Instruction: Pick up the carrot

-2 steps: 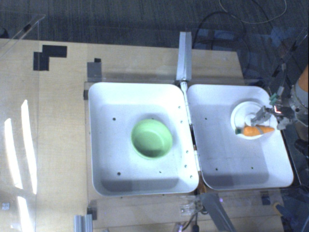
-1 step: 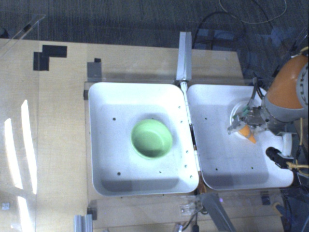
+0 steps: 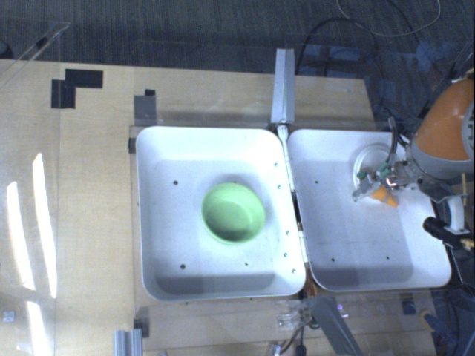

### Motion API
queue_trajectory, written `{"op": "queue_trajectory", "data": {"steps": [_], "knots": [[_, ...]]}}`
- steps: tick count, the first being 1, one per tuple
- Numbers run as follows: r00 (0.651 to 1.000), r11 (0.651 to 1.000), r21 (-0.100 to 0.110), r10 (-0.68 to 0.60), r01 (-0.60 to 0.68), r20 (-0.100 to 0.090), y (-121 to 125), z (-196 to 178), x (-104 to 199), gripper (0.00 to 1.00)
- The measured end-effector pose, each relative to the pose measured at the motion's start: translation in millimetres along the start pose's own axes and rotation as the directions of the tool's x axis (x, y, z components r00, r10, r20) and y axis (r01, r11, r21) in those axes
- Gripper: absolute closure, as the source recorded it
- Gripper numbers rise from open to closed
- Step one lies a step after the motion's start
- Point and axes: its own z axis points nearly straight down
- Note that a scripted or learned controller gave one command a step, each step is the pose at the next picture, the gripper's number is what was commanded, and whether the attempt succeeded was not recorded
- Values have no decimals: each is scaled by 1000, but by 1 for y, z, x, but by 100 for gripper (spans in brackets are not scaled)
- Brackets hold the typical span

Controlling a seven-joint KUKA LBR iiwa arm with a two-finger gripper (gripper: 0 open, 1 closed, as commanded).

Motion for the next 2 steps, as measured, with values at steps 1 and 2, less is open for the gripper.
{"op": "queue_trajectory", "data": {"steps": [1,2], "knots": [[1000,1000,-7,-6,6,0,4,-12,3,100],[1000,1000,19,-3,3,1,-12,-77,37,100]]}}
